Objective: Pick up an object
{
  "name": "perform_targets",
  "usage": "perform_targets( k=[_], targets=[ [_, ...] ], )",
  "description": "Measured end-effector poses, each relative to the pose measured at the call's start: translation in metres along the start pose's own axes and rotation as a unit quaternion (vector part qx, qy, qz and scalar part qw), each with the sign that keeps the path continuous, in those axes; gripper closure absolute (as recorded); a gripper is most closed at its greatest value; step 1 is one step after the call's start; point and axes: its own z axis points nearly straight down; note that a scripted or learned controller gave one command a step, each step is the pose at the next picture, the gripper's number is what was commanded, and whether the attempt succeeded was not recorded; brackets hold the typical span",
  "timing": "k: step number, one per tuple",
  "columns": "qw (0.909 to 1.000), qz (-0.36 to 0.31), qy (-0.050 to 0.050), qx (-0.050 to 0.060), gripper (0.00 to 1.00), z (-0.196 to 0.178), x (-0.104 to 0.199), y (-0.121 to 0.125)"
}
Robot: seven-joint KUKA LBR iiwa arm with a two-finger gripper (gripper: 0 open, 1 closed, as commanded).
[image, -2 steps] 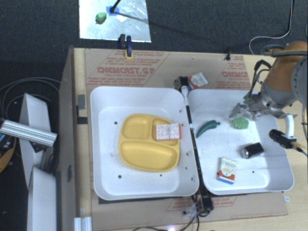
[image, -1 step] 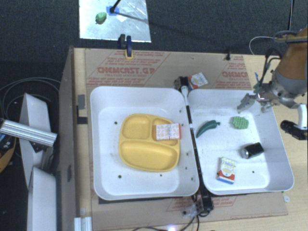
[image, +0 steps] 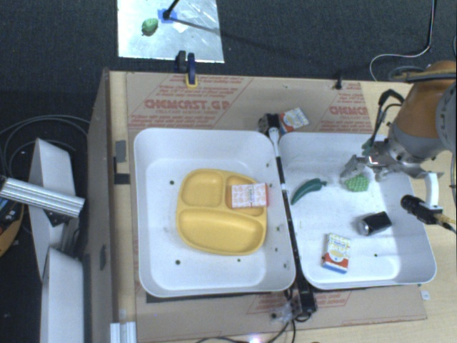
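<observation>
My gripper hangs over the back of the right bin, reaching in from the right. Its grey fingers sit right above a small green textured object, which lies just below them on the bin floor. Further left in the same bin lies a dark green pepper-like piece. A black can rests on its side toward the right. A small white, yellow and red box lies near the front.
The left bin holds a yellow divided tray with a small pink and white packet in its upper right compartment. A black divider runs between the bins. A small packet lies behind them.
</observation>
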Motion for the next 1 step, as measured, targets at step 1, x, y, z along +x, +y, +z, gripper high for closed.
perform_targets(
  k=[1],
  targets=[
    [1.0,0.0,0.0,0.0,0.0,0.0189,-0.0113,-0.0468]
  ],
)
